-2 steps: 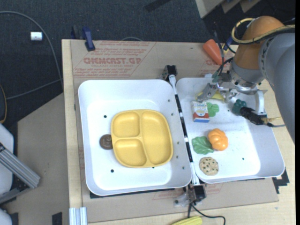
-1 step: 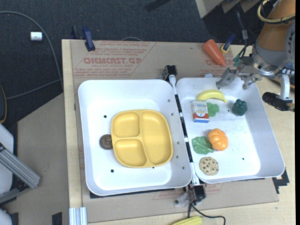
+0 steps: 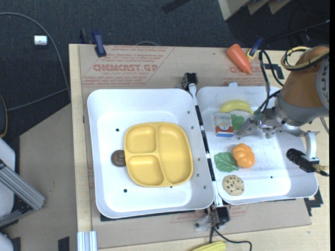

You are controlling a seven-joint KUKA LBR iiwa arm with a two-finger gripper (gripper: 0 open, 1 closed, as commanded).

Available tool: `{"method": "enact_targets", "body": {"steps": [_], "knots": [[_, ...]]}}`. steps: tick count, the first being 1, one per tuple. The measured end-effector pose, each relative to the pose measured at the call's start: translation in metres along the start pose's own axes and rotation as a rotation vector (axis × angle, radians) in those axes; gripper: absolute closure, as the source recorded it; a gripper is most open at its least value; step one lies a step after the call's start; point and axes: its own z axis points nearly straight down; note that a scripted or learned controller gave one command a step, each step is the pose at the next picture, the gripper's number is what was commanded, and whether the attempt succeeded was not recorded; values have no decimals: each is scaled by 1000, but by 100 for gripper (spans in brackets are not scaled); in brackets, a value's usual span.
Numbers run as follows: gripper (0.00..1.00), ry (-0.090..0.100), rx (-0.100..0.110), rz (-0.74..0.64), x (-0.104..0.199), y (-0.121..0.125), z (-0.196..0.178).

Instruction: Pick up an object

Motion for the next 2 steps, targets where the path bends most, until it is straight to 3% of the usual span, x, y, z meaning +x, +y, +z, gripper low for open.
{"method": "enact_targets", "body": {"steps": [1, 2], "knots": [[0, 1, 0, 0, 24, -44, 21], [0, 0, -2, -1, 49, -65, 21]]}}
